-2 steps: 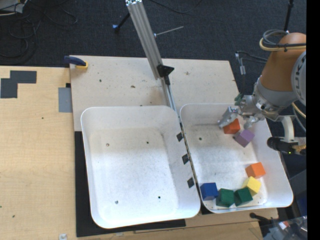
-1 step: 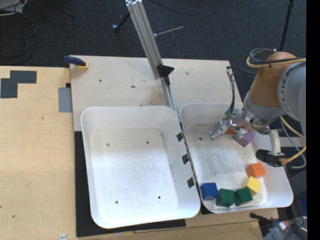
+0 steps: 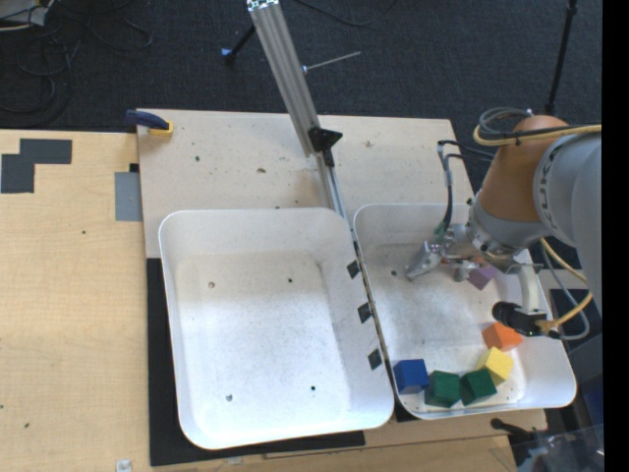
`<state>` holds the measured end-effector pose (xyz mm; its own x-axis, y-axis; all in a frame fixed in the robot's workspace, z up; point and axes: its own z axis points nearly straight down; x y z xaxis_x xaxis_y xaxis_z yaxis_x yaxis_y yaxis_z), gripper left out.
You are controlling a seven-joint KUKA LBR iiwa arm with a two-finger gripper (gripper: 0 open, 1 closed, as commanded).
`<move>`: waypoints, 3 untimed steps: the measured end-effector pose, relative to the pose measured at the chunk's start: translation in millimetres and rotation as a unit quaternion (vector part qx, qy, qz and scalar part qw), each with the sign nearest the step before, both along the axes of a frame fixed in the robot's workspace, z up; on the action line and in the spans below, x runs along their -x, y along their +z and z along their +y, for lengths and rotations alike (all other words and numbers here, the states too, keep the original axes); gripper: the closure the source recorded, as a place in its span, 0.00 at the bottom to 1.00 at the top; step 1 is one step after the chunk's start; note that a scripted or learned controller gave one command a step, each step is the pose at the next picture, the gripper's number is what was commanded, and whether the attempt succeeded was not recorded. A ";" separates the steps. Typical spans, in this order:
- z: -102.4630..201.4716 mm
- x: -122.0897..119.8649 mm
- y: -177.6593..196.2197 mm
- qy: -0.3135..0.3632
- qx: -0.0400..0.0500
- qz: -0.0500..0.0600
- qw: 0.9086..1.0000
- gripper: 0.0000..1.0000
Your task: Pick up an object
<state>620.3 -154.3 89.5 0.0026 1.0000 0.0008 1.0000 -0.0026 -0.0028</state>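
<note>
Arm reaches into the right bin (image 3: pixel 550 386) from the right, gripper (image 3: pixel 425 261) low over its far half, fingers spread, holding nothing. A purple block (image 3: pixel 481 277) sits just right of it; blue block (image 3: pixel 411 375), two green blocks (image 3: pixel 460 387), yellow block (image 3: pixel 499 363) and orange block (image 3: pixel 502 336) cluster at the near right corner.

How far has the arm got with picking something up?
Done: the arm has reached into the right bin, its gripper low near the bin's upper part. In hand: nothing shows between its fingers; a purple block lies close beside the wrist. Left: the grasp and lift. The blue block, two green blocks, yellow block and orange block sit clustered at the bin's near edge.
</note>
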 end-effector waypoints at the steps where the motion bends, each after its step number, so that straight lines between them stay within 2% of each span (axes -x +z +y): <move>1: -1.0 -0.1 11.2 -0.003 0.000 0.000 1.000 1.00; 3: -2.0 10.5 109.7 -0.003 0.001 -0.002 1.000 1.00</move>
